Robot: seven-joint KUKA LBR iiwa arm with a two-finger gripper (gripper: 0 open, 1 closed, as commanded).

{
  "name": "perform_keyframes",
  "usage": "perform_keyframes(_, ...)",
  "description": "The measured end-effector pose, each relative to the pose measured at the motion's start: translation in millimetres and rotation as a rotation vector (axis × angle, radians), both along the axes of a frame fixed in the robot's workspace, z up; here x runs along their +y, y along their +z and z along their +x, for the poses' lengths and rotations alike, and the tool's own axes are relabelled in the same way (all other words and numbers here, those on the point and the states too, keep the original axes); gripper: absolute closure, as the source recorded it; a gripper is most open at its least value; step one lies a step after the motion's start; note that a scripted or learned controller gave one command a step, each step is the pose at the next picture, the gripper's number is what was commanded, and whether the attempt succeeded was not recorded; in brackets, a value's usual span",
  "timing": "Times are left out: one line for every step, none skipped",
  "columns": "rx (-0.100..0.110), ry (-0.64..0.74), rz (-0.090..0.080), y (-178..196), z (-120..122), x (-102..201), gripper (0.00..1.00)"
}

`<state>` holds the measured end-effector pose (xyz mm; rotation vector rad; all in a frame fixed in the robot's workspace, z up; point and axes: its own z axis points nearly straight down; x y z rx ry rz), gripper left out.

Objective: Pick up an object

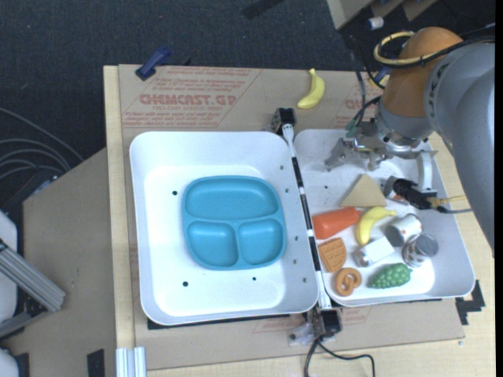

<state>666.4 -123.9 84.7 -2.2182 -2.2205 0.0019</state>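
Plastic, mostly: toy food heaped at the near end of the right bin (449,280). Nearest, green grapes (390,276) and pretzel (346,280); knobbly, light, probably rigid, fair purchase across the short width. Next back, waffle-like cracker (332,252), flat and thin, hard to get under; metal can (420,248) and white cup (402,228), both smooth and round, likely to slip or roll unless pinched across the middle. Then banana (372,221) and orange carrot (335,221), lying clear enough to approach from above, slim, likely light and stiff; best taken across the narrow body at mid-length. Beyond, tan wedge (363,192), sloped faces, poor grip. No single target given by the task; carrot judged the easiest pick, being at the pile's edge with room on its left. Further back, gripper (355,152) low over the far part of the same bin, apart from the toys, nothing between its parts; whether spread or pressed together cannot be told. Left bin (149,210) holding a blue divided tray (232,221). Bin floors smooth, white, shallow-walled; things likely to slide when nudged. Bench (196,93) of brown printed board, second banana (310,92) loose on it at the far side, blue clip (152,64) at its far left corner. Dark carpet (78,22) beyond, cables at left.
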Motion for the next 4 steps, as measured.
perform_keyframes(-0.003,-0.002,-0.002,0,0,-11,0.00)
perform_keyframes(-0.004,-0.002,-0.002,0,0,-15,0.00)
perform_keyframes(-0.004,-0.001,-0.002,0,0,-16,0.00)
perform_keyframes(0.000,-0.001,0.000,0,-10,-20,0.00)
